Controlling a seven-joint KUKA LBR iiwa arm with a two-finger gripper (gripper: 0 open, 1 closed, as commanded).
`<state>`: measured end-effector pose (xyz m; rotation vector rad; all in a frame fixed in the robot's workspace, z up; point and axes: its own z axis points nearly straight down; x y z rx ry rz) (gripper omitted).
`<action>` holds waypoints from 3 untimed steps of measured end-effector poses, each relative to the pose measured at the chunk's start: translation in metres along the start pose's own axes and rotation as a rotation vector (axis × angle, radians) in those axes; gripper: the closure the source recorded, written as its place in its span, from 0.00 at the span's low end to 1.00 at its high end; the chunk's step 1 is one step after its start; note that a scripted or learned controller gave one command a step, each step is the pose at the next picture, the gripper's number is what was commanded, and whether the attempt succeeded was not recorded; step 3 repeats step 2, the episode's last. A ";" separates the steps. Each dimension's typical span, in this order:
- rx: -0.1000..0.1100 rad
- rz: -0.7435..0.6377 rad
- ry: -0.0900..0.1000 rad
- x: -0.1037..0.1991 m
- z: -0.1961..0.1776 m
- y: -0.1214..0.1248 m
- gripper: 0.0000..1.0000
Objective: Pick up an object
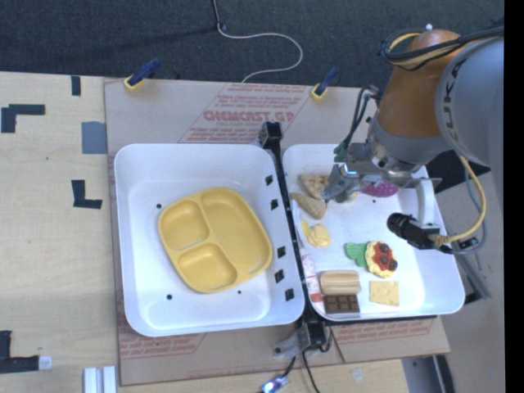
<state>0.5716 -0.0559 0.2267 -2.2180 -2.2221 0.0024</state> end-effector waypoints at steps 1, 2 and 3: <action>0.002 0.000 0.001 0.006 -0.006 -0.006 1.00; 0.002 0.000 0.000 0.005 -0.005 -0.009 1.00; 0.002 0.000 0.000 0.005 -0.005 -0.009 1.00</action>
